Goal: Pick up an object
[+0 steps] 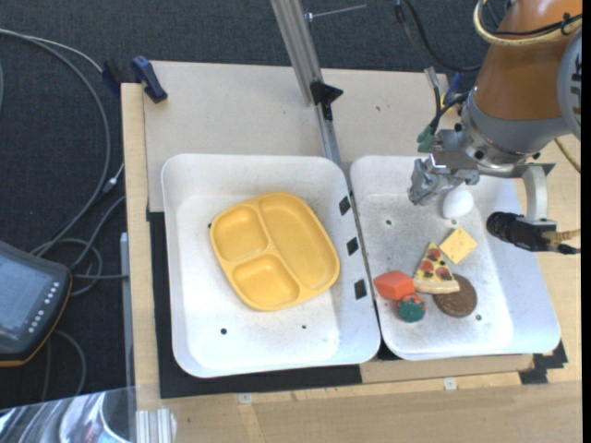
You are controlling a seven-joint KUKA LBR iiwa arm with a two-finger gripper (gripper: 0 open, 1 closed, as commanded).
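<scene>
**Toy food crowds the near right bin; tool hangs over its far half**

Nearest, along the right bin's [517, 335] near rim, four toys cluster: a red block [394, 285], a small red and green vegetable [411, 307] touching it, a brown round cookie [456, 298], and a pizza slice [434, 270] lying partly on the cookie. A yellow cheese wedge [457, 245] sits just beyond the pizza slice. Bare bin floor lies to the right of this group and, in a narrower strip, between it and the dividing rims.

In the left bin [185, 340], a yellow divided tray [272, 249] lies tilted across the middle, with bare floor all round it, widest at the near edge.

Farther back in the right bin, a white egg-shaped object [456, 201] rests close to the tool [427, 185], just to its right. The tool hangs above the bin's far left part; whether its fingers are parted or closed cannot be told. Nothing shows between them.

Beyond the bins, the bare surface [231, 109] runs to its far edge, where a blue clamp [148, 77] sits at the left corner.
</scene>
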